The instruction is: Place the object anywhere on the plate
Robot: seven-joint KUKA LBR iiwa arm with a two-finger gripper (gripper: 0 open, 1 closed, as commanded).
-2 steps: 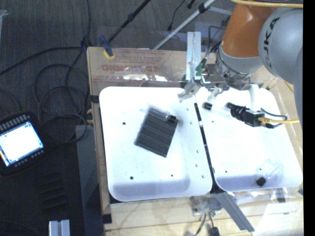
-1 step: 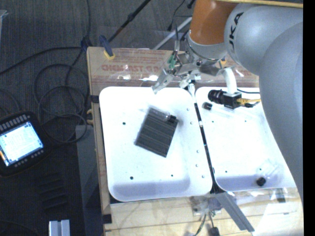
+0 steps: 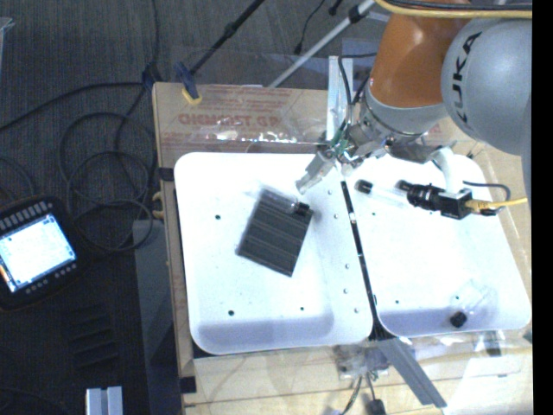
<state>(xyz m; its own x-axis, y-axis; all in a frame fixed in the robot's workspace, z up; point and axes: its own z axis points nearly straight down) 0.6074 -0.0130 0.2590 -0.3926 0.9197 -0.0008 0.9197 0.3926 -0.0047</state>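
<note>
Left bin (image 3: pixel 207 318): one dark ribbed rectangular plate (image 3: pixel 274 232), one small black object (image 3: pixel 301 207) at its corner.
Gripper (image 3: pixel 313 178): above object, grip unreadable.

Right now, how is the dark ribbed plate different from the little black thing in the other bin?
The ribbed plate is big, flat and tilted, lying in the left bin. The little black thing is tiny and sits near the right bin's front corner. The gripper is right by the plate's corner, far from the little thing. Both are dark.
</note>
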